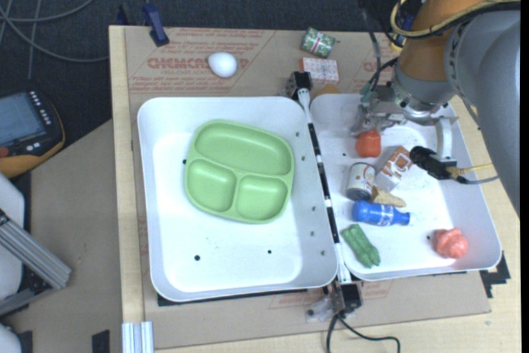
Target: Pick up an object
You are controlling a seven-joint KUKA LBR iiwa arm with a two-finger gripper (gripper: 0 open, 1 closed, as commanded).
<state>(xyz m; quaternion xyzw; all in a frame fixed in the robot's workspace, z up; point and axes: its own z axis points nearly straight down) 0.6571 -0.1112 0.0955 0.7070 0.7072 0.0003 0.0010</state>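
— Looking at the right of the frame: seeing the gripper [382,121] hanging low over the upper part of the right bin [475,202], just above an orange ball [369,145].

— Gripping anything?

— Cannot tell; too blurred and crowded there to judge whether clenched or released. Not seeing anything clearly between the parts.

— Lying where, the rest of the pickable things?

— All sitting in the right bin. Just below the orange ball, resting a small tin can [358,179] beside a brown-and-white packet [395,165]. Under those, lying a blue bottle [379,215] on its side. Lower still, near the dividing rim, lying a green pod-shaped piece [361,245]. Sitting well apart at the lower right, a pink lump [451,243].

— And the left bin [165,260]?

— Holding a green divided plate [240,171], sitting flat at the centre.

— Anything outside the bins?

— Resting on the cardboard-covered surface [248,54] at the upper middle of the frame: a white egg [221,64], a small green can [319,42], and a blue clamp [154,23] at the upper left corner.
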